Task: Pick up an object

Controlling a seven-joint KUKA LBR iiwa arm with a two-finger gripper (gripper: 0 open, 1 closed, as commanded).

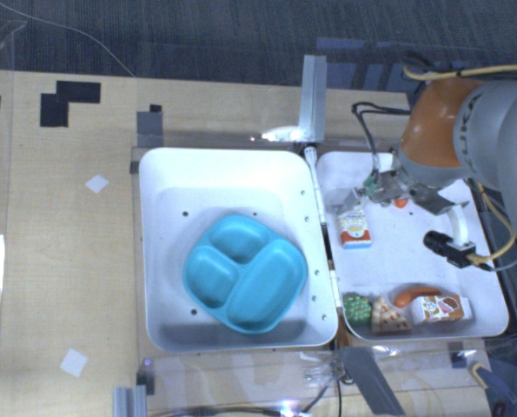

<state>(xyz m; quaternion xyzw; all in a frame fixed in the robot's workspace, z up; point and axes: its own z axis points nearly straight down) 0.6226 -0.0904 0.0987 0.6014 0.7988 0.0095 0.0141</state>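
A wooden bench (pixel 58 259) carries two shallow white bins side by side. The left bin (pixel 167 181) holds a blue three-compartment plate (pixel 245 272) near its centre. The grey arm (pixel 493 133) with its orange band reaches over the right bin's (pixel 493 311) far edge. Its gripper (pixel 375 185) hangs just above a small white carton (pixel 354 228); whether it grips anything cannot be told. Along the near edge lie a second carton (pixel 438 307), an orange piece (pixel 406 295) and green peas (pixel 356 307).

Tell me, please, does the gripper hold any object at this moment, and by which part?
It cannot be told. The gripper hangs over the right bin, just above the small carton, but no object shows between its fingers from this view.
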